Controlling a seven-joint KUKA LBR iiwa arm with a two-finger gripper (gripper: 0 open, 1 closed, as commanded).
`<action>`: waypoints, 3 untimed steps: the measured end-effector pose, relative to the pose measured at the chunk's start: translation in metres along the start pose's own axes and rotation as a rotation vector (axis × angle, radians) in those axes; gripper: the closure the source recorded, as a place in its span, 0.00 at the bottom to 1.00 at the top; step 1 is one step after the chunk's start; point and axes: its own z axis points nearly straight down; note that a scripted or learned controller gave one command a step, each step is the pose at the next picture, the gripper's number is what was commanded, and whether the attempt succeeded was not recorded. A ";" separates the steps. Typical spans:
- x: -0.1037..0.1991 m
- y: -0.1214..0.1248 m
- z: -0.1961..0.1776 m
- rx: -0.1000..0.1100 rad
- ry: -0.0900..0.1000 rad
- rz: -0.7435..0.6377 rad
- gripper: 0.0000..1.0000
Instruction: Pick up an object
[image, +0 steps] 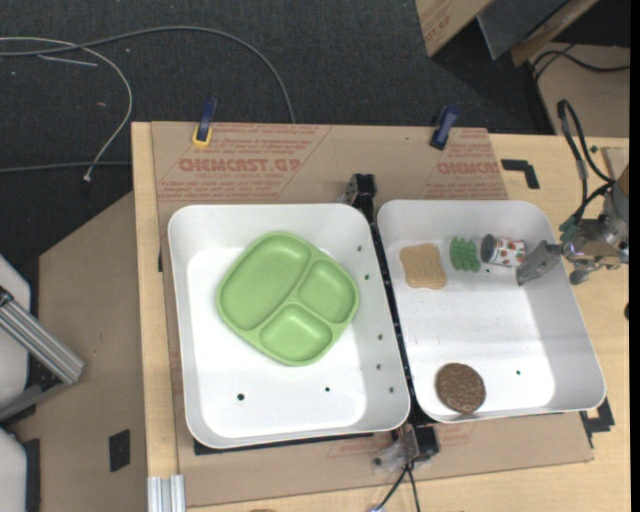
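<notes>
Two shallow white plastic bins sit side by side on the cardboard-covered wooden surface (300, 160). The left white bin (200, 390) contains one light-green plastic divided plate (288, 298) with three compartments, lying flat near the bin's centre and turned at an angle to the bin walls. The right white bin (540, 340) contains four items: a tan, roughly square flat piece (423, 265) near the far-left corner; a small green ridged object (463, 253) just beside it; a small cylindrical white can with red markings (503, 250) lying on its side next to the green object; and a round brown disc (461, 387) near the bin's front wall, well apart from the others. The claw (545, 262) is at the right bin's right rim, close to the can, with nothing visibly between its fingers; their opening cannot be determined.
</notes>
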 end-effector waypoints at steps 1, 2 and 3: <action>0.000 0.000 0.000 0.000 0.000 0.000 0.00; 0.003 -0.009 0.051 0.001 0.001 0.000 0.00; 0.001 -0.004 0.095 0.004 0.002 0.000 0.00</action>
